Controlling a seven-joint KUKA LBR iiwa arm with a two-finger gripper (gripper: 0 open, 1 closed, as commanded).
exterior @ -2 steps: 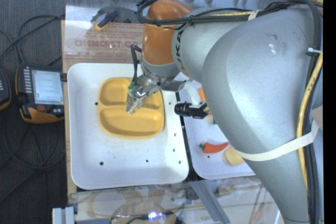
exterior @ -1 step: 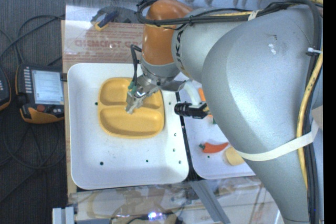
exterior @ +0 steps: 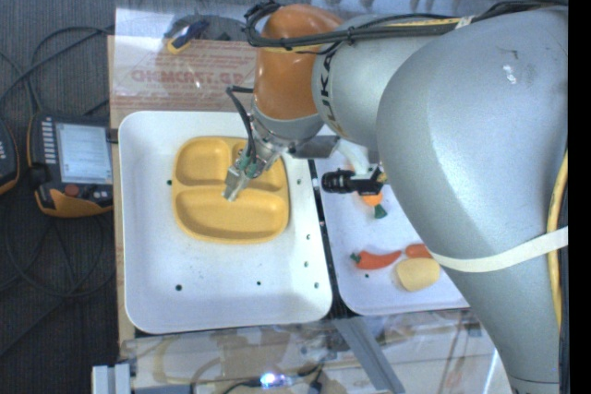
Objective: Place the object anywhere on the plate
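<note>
A yellow plate (exterior: 208, 212) with three compartments lies in the left white bin (exterior: 152, 291). My gripper (exterior: 235, 185) hangs over the plate's middle, right at the ridge where the compartments meet, with its tip close to the surface. A small green patch (exterior: 247, 166) shows just above the tip; I cannot tell whether it is part of the gripper or something carried. The arm's orange band (exterior: 291, 60) and grey body cover the bin's back right.
In the right bin (exterior: 369, 295) lie an orange carrot (exterior: 374, 259), a pale yellow rounded piece (exterior: 417, 273) and a small orange item with a green end (exterior: 373, 198). The raised rims between the bins run just right of the plate. A teach pendant (exterior: 74, 161) sits off the bench at left.
</note>
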